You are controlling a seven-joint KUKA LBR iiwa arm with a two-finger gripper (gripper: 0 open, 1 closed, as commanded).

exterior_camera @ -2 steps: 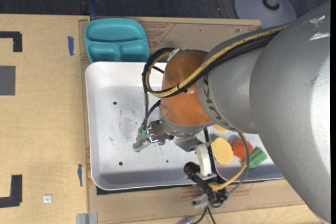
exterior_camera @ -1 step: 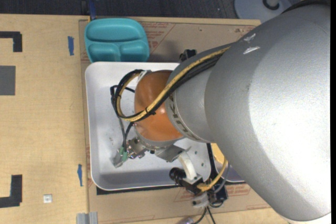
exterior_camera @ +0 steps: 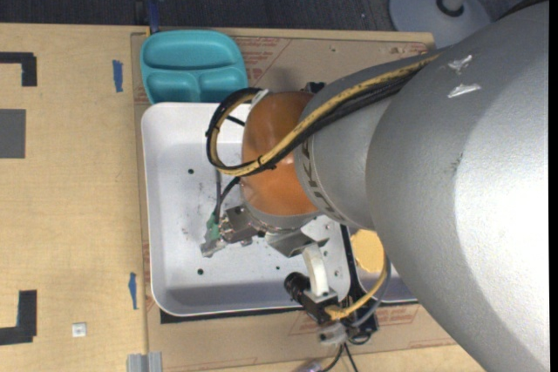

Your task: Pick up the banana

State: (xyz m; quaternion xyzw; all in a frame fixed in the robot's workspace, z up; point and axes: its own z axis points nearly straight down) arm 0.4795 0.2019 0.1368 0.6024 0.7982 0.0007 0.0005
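- The cardboard-covered bench (exterior_camera: 70,187) carries a white bin (exterior_camera: 170,213) and a teal tray (exterior_camera: 192,65).
- The end effector (exterior_camera: 214,241) hangs low inside the bin; I cannot tell its state.

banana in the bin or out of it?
In, as far as shows. A yellow patch, likely the banana, lies between the arm and the white bin floor at its right side. The arm hides most of it.
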